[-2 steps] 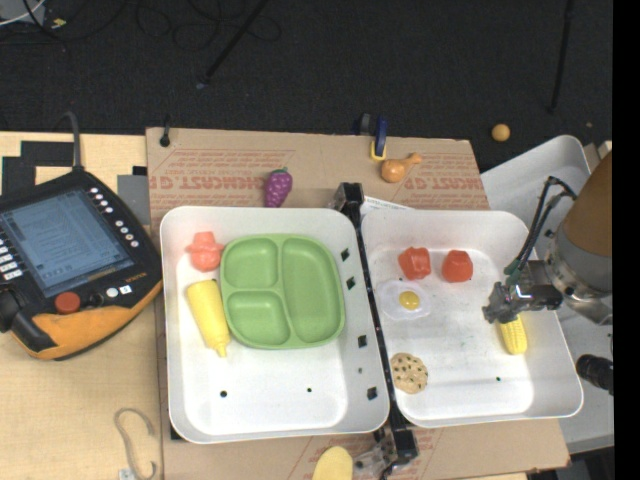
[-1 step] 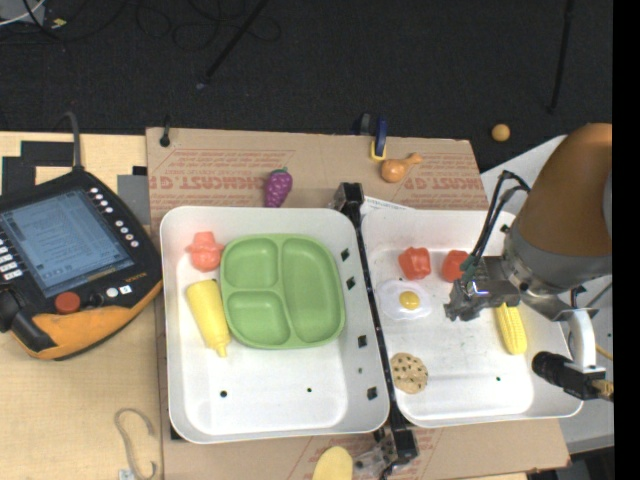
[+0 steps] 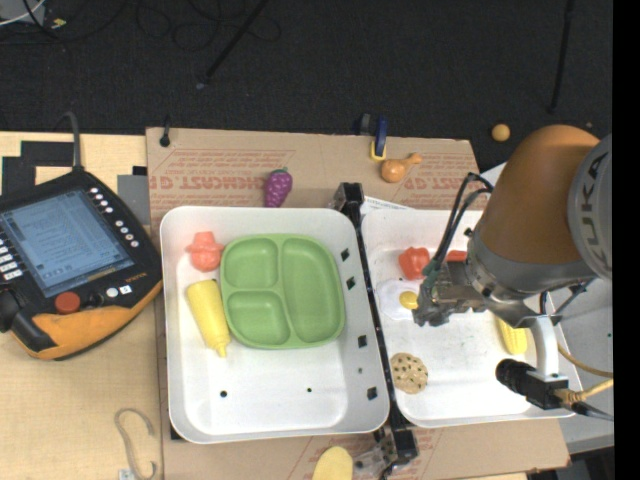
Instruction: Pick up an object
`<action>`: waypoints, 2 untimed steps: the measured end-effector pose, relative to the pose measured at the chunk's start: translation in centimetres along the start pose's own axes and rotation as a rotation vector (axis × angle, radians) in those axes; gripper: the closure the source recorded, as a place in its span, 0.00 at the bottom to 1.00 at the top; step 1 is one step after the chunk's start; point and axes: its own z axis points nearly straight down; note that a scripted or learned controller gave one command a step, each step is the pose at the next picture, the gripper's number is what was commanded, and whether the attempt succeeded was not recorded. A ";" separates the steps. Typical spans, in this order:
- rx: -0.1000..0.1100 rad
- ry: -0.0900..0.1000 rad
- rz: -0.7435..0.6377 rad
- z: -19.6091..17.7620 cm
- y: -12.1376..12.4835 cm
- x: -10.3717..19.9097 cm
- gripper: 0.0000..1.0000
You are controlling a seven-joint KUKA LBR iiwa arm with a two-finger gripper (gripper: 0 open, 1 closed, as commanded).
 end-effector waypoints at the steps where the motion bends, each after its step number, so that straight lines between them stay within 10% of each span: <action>1: 0.001 -0.002 0.004 2.0 -0.3 1.8 1.00; 2: -0.001 -0.003 0.004 1.6 0.5 1.0 1.00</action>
